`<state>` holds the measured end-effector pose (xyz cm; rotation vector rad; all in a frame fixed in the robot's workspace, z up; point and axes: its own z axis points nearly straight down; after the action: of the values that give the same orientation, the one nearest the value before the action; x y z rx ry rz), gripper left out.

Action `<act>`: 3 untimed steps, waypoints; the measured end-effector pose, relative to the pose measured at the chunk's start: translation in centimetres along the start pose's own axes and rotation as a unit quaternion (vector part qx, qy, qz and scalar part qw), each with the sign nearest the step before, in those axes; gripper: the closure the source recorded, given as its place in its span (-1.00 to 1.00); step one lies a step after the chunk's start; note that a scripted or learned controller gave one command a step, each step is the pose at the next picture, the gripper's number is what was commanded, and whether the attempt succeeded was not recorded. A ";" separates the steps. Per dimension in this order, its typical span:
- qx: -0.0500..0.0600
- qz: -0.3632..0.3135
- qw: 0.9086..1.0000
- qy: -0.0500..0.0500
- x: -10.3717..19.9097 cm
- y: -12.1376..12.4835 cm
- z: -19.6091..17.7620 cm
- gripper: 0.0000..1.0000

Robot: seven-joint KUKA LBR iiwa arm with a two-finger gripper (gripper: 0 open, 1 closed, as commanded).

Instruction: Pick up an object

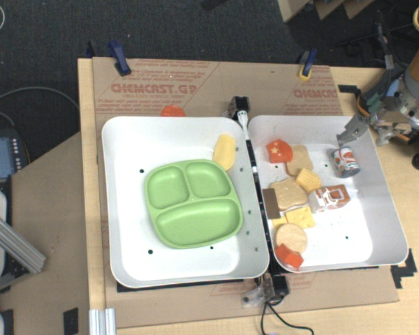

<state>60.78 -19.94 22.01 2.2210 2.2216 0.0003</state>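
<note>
the pincer (349,132) hangs at the right bin's two o'clock corner, fingers unreadable from here; the small red-and-white can (346,161) lies just toward six o'clock, long axis roughly twelve-to-six.

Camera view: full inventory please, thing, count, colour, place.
Shallow plastic bins: 2, white, side by side on bench.
Three-compartment plate: 1, green, left bin centre.
Oblong toy food: 1, pale yellow, left bin, beside the plate's far right corner.
Small can: 1, red and white, right bin, far right.
Toy food pieces: several, red, tan, yellow, right bin's left half.
Clamps: 2, blue, bench's far edge.
Tool: 1, grey, above the can.
</note>
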 end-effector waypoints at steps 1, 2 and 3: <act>0.001 0.000 1.000 0.002 -2.4 2.8 11.8 -1.00; -0.004 -0.001 1.000 -0.002 -2.4 3.0 9.8 1.00; -0.001 -0.002 1.000 0.000 -2.3 2.8 10.2 -1.00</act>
<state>63.58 -22.25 11.78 2.2170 2.2244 0.0012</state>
